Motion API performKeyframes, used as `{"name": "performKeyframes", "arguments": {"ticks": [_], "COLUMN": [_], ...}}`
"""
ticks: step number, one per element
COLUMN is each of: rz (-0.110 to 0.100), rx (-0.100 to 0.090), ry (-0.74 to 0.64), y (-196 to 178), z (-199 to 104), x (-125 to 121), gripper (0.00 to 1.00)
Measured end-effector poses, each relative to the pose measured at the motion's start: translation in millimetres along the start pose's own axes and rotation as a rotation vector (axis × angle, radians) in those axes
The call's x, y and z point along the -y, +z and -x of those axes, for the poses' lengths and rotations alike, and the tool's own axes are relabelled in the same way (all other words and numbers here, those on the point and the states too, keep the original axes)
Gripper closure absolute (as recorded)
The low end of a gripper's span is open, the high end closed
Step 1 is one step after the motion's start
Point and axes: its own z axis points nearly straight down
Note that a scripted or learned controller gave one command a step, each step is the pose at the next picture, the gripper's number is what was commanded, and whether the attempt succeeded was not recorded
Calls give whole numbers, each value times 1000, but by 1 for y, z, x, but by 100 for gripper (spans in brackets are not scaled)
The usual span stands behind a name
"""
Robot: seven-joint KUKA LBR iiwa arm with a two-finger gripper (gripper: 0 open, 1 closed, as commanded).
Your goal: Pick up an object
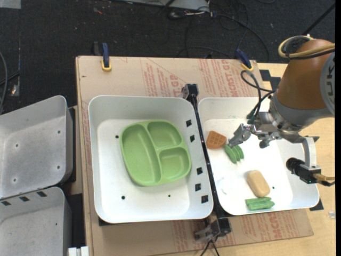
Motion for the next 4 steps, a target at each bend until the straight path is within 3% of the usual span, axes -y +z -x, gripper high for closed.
{"name": "performKeyframes", "arguments": {"ticks": [1,4], "rz": [13,11], "rx": [1,1], "ry": [-2,0], "y": [-7,125], "z": [0,4], "x": [-3,-7], "gripper": [0,0]}}
